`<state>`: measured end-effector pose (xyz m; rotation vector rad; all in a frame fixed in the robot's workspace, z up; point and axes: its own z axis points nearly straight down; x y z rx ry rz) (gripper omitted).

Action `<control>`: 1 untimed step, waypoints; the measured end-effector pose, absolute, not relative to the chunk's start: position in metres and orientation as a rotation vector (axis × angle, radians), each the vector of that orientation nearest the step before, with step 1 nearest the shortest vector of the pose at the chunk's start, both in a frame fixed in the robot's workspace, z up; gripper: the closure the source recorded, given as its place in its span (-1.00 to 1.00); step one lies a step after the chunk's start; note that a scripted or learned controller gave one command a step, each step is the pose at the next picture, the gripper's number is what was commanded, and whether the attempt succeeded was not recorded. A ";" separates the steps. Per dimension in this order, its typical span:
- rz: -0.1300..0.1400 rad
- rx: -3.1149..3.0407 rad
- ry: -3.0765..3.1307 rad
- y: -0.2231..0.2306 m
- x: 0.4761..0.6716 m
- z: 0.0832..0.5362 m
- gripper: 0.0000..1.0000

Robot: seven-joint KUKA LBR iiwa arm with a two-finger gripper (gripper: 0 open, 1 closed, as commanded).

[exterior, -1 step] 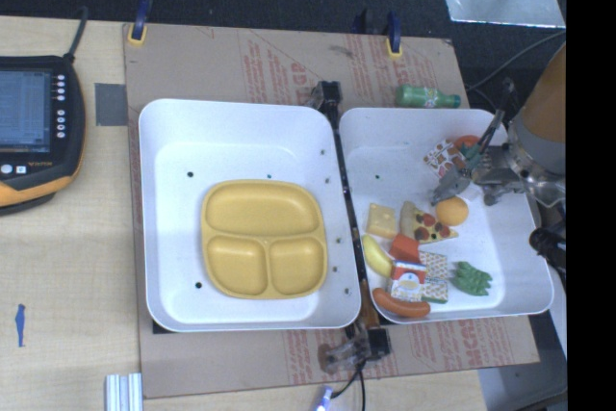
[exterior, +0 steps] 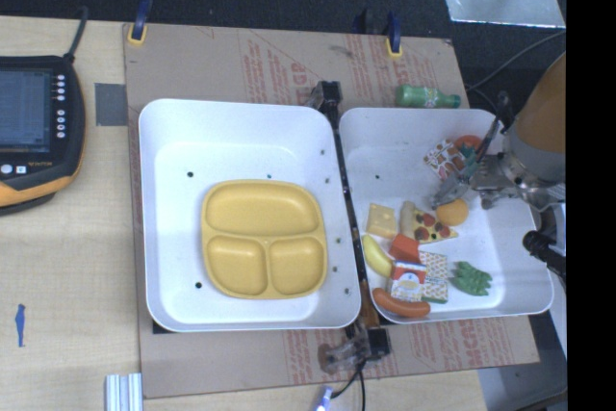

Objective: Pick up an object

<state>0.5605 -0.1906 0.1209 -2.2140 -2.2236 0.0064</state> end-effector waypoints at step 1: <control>0.006 -2.214 -2.225 -0.212 0.537 0.120 -1.00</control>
